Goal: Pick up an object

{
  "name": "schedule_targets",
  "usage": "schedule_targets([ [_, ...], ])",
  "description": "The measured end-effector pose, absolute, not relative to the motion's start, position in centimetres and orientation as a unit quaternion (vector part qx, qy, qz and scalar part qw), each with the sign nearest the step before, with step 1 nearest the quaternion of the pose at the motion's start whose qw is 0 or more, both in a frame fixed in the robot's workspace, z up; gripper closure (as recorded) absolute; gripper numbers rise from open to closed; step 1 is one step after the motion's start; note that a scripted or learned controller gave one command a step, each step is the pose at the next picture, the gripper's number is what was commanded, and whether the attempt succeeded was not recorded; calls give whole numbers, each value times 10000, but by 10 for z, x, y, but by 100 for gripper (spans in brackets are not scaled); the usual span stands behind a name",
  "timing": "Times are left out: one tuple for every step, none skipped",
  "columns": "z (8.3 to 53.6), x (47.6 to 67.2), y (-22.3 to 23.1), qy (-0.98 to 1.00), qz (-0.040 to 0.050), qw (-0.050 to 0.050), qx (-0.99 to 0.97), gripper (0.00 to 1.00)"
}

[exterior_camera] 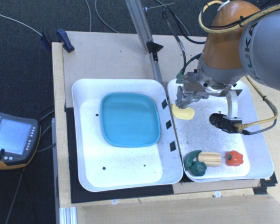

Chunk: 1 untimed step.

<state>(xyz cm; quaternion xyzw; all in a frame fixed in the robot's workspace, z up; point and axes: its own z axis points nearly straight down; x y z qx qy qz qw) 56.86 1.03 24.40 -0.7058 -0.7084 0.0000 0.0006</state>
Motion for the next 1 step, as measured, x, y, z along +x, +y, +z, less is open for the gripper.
schedule_targets([
  [249,580,63,-7089,-6,3,-7053,100],
])
